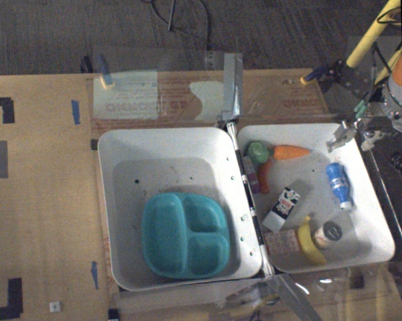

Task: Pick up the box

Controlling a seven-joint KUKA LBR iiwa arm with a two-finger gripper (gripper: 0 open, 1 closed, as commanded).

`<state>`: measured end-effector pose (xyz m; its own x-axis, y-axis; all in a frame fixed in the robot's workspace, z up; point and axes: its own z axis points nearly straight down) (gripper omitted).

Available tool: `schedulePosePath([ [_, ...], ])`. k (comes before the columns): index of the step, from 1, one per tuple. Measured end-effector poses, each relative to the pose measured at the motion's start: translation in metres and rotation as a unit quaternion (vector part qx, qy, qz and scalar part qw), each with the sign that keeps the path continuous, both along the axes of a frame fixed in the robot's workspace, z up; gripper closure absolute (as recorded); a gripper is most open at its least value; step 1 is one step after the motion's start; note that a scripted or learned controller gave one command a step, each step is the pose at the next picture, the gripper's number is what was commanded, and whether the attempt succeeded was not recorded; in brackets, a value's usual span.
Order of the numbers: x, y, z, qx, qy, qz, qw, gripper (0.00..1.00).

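Wooden table (44, 216) across the frame, bearing two white bins. Left bin (121, 153) in the centre, holding a teal divided tray (185, 235) at its lower middle. Right bin (380, 228) at centre right, crowded with small goods. Arm at the far right edge, tool (351, 134) hovering over that bin's upper right rim, nothing seen between its fingers; open or clenched, cannot tell.

Task's thing, a small black-and-white carton box (283, 208), lying tilted near the middle of the right bin, well apart from the tool and to its lower left. Just below it a flat pinkish packet (282, 241), a yellow banana-like piece (309, 241) and a jar with a dark lid (326, 234). Blue bottle (338, 185) to the right, orange carrot (290, 152) and green toy vegetable (257, 151) above.

Best approach, by judgement: down from above, fingers turned across the carton's narrow sides, along its slant, clear of packet and bin wall; closing only once low around the body, then lifting straight.
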<state>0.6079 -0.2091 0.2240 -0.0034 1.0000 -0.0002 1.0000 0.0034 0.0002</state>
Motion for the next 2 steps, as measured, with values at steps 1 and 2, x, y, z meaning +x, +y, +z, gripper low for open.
schedulePosePath([
  [1, -0.072, -0.009, -0.107, 0.0044, 0.003, -0.085, 0.9963, 0.0],
  [2, -0.072, -0.013, -0.096, 0.0018, 0.0, -0.088, 0.9961, 1.0],
])
